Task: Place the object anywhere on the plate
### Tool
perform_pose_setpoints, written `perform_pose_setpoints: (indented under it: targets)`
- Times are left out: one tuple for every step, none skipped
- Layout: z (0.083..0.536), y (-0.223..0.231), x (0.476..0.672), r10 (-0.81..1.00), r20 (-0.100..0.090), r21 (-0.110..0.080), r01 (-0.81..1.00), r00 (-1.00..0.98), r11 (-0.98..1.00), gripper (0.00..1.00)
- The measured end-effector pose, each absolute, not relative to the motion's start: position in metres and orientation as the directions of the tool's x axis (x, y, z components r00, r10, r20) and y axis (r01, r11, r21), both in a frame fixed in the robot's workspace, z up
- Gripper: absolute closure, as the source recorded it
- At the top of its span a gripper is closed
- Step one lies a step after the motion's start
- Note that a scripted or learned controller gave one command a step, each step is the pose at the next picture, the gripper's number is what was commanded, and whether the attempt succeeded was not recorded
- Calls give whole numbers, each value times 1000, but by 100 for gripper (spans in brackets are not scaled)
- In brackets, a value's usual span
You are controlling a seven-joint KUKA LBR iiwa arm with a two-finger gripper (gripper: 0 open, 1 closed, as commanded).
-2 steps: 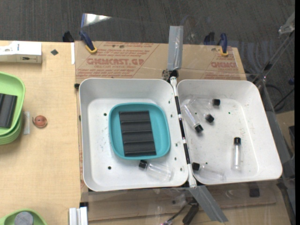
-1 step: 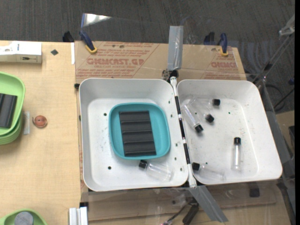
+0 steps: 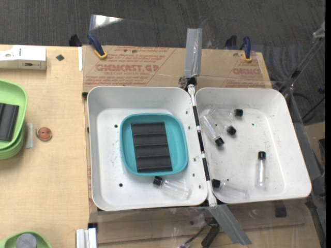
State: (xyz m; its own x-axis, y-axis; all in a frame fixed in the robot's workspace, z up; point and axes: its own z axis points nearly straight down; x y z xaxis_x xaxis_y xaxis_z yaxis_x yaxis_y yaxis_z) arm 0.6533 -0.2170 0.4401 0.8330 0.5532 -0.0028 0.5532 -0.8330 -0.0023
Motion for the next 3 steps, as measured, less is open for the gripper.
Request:
perform_pose_setpoints:
  targets:
    - [439, -222, 648, 447, -5, -4, 447, 894, -894, 0]
    - [439, -223, 647, 374, -6, -4, 374, 928, -928, 0]
    - [440, -223, 648, 259, -4, -2, 259, 966, -966, 0]
